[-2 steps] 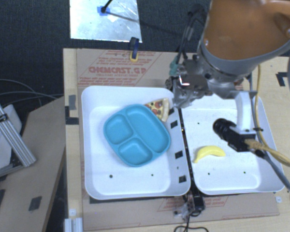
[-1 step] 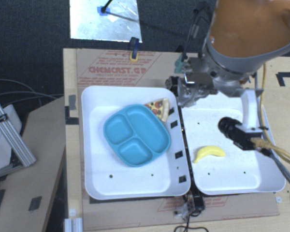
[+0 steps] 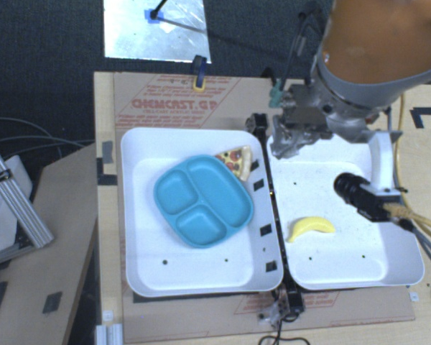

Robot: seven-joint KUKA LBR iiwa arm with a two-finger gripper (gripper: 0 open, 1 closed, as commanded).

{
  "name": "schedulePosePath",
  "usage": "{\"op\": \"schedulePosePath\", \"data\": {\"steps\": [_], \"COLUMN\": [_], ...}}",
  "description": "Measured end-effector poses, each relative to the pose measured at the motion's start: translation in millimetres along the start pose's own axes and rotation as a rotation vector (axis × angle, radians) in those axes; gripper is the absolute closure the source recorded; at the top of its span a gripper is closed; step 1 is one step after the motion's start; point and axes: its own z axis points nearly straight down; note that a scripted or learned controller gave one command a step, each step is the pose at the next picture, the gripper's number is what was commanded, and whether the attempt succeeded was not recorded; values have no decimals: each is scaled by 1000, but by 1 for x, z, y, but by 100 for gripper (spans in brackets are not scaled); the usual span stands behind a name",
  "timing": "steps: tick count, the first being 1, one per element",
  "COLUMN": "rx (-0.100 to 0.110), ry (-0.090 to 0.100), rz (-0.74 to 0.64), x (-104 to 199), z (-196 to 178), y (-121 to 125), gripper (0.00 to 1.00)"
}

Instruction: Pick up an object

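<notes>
A yellow banana (image 3: 311,228) lies in the right bin (image 3: 345,272), near its left wall. A blue divided plate (image 3: 202,200) fills the middle of the left bin (image 3: 147,264), and a pizza slice (image 3: 235,159) rests at the plate's upper right edge. My gripper (image 3: 286,144) hangs over the upper left corner of the right bin, above and apart from the banana. Its fingertips are lost among the grey wrist parts.
A black cylindrical part (image 3: 359,195) on a white bracket juts from the arm over the right bin, just right of the banana. Black clips (image 3: 265,228) line the divider between the bins. A shiny metal sheet (image 3: 156,19) lies beyond the bench.
</notes>
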Motion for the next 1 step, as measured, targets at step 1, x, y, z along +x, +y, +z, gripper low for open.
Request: {"op": "schedulePosePath", "data": {"steps": [1], "rx": [1], "ry": [-1], "rz": [2], "x": [-41], "z": [22], "y": [0], "gripper": [100]}}
